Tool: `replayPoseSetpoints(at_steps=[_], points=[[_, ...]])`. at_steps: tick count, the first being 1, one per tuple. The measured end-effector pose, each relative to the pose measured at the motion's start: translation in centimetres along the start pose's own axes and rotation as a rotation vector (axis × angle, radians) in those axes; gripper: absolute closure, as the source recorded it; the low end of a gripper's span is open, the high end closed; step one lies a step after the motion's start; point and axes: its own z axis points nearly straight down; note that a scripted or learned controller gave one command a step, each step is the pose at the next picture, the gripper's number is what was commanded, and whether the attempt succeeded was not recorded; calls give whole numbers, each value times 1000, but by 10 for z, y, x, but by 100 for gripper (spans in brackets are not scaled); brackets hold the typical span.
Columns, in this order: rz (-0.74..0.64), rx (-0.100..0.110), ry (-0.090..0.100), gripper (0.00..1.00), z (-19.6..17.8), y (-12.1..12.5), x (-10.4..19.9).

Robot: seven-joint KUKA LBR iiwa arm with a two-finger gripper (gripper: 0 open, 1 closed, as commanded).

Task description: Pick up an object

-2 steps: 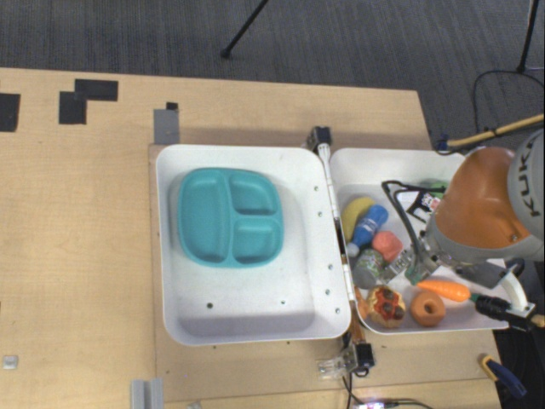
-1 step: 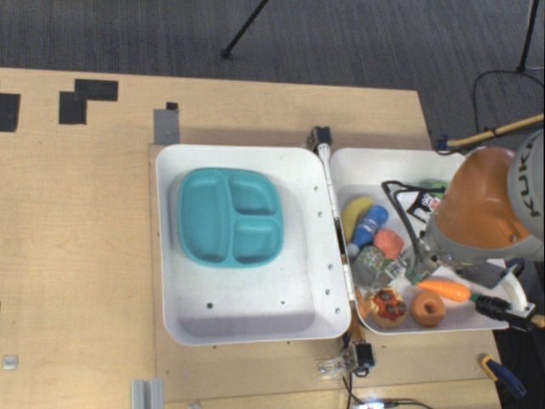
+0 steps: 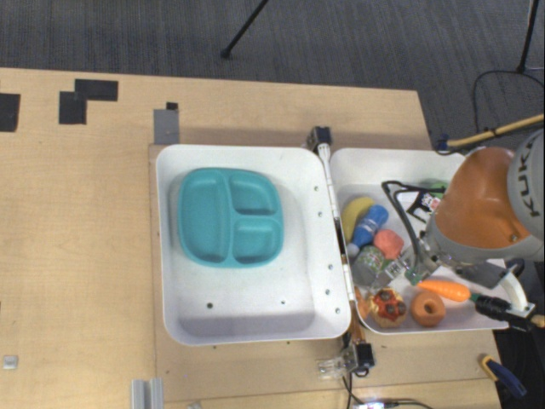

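Arm's orange band [image 3: 481,203] looms closest, over the right bin [image 3: 400,162]. Gripper [image 3: 409,267] is down among the clutter; can't tell its state. Just beside it: red ball [image 3: 388,244], blue-capped bottle [image 3: 370,224], yellow banana [image 3: 356,210], carrot [image 3: 443,290], brown doughnut [image 3: 427,309]. Left bin [image 3: 247,318] holds a teal divided plate [image 3: 228,217].

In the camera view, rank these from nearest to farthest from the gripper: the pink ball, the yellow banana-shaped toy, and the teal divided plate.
Measured from the gripper in the right bin:
1. Pink ball, just up and left of it in the right bin.
2. Yellow banana-shaped toy, farther up-left, near the right bin's left wall.
3. Teal divided plate, far off in the left bin.
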Motion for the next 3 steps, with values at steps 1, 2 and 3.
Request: replayPoseSetpoints(at_steps=[1, 2, 3], points=[[0, 0, 0, 0, 0, 0, 0], [0, 0, 0, 0, 0, 0, 0], [0, 0, 0, 0, 0, 0, 0]])
